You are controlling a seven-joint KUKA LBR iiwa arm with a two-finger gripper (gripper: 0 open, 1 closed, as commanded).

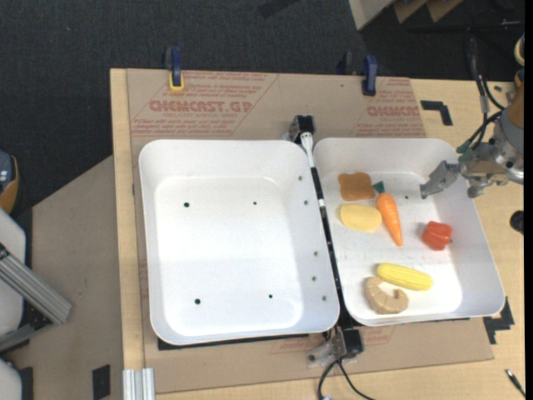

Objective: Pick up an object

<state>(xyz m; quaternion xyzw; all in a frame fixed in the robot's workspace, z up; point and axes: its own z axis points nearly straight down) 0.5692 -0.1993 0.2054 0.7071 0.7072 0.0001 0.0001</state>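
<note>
- Spread apart and gripping nothing, the gripper fingers are hanging over the right bin's far right edge.
- Nearest the camera, a tan mushroom is touching a corn cob.
- Farther in, a red pepper, a carrot and a yellow potato are lying.
- Farthest, a toast slice is sitting.

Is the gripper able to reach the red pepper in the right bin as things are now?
Probably yes. The gripper hangs over the right bin, just above and right of the red pepper. The pepper lies apart from the carrot and the corn, so nothing blocks it.
</note>
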